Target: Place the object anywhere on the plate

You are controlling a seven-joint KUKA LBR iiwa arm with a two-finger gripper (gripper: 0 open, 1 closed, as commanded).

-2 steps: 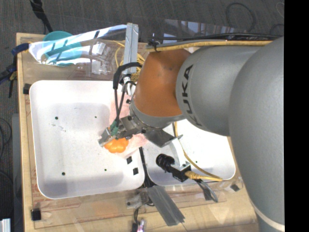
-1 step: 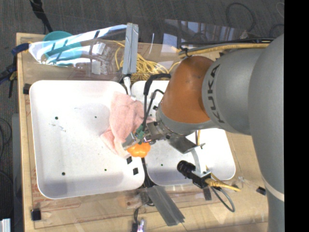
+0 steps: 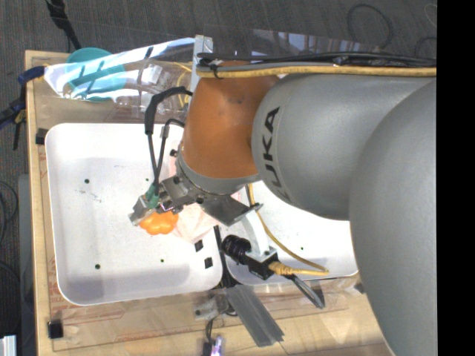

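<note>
So you are watching the arm (image 3: 326,147) leaning over the left bin (image 3: 82,221), its gripper (image 3: 152,210) hanging just above an orange object (image 3: 158,225) near that bin's right wall. Finger state: I cannot tell. No plate identified; placing is remaining.

Dark letters "UKA" on the grey arm (image 3: 334,147), beside the orange band (image 3: 223,124).

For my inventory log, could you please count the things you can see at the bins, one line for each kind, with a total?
White bins: 2 (left bin, right bin)
Orange objects: 1 (orange object, in the left bin, below the gripper)
Teal objects: 1 (teal object, outside the bins, behind the left one)
Total: 4
</note>
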